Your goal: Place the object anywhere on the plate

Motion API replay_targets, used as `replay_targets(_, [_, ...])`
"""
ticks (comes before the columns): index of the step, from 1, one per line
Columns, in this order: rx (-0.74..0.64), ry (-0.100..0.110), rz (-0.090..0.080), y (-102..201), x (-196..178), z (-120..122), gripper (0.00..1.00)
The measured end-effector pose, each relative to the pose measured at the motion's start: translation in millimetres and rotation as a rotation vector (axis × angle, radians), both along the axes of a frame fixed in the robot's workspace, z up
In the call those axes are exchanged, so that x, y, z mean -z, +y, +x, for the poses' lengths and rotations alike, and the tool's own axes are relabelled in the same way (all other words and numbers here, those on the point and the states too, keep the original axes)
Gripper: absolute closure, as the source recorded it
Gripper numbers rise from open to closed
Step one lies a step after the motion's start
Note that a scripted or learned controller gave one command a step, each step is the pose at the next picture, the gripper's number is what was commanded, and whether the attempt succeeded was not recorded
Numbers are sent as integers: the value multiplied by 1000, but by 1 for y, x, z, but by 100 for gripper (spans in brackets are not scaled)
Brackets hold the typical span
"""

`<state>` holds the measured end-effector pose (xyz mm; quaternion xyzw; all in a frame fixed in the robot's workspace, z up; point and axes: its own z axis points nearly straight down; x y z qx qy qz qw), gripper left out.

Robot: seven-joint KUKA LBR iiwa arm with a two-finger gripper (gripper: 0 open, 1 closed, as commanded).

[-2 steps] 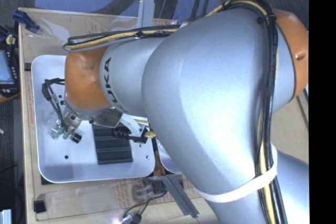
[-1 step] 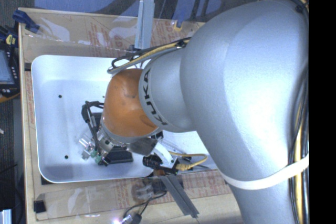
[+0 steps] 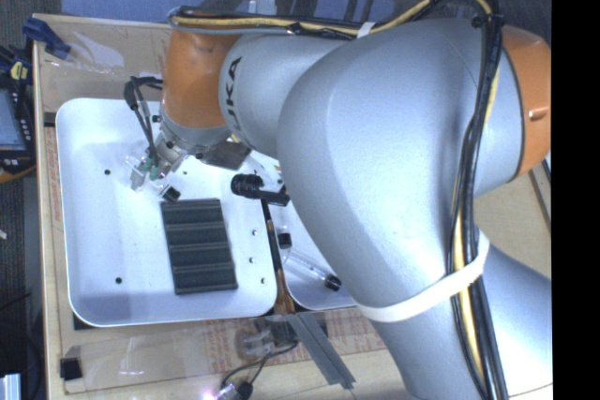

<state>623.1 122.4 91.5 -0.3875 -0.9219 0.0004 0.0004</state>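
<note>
My gripper [image 3: 146, 168] hangs low over the upper left part of the left white bin [image 3: 86, 201], reaching in from the right under the orange wrist band. Something small and pale green shows at its tip, too small to make out. A dark grey ribbed rectangular slab [image 3: 199, 245] lies flat in the same bin, just below and to the right of the gripper. A small black piece [image 3: 171, 194] lies between the gripper and the slab's top edge. The arm's large grey body hides most of the right bin [image 3: 309, 300].
A thin brown stick [image 3: 274, 258] runs along the rim between the two bins. A clear pen-like object [image 3: 316, 274] lies in the visible corner of the right bin. Small dark specks dot the left bin's floor. Clamps and clutter sit along the bench's front edge.
</note>
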Motion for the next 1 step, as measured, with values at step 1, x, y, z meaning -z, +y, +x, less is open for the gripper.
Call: replay_targets(1, [67, 2, -1, -4, 0, -54, 100])
